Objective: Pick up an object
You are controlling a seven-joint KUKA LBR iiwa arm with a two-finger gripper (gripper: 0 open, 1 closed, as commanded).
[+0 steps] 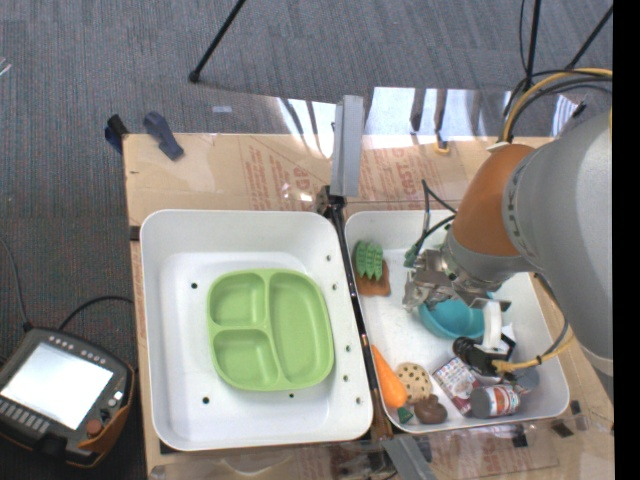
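Observation:
The right bin (395, 230) holds several small things. A green ridged piece on a brown base (371, 267) lies near the bin's left wall. An orange carrot (389, 376) lies along the front left, beside a tan cookie (412, 378) and a brown lump (431, 409). A small can (497, 401) and a red and white packet (456, 378) sit at the front right. My gripper (425, 290) is low in the middle of the bin, right beside a blue bowl (452, 318). The arm hides the fingers.
The left bin (170, 248) holds a green three-compartment plate (270, 328). A metal divider post (347, 148) stands behind the seam between the bins. A teach pendant (60, 388) lies on the floor at the lower left. The arm covers the right bin's back right.

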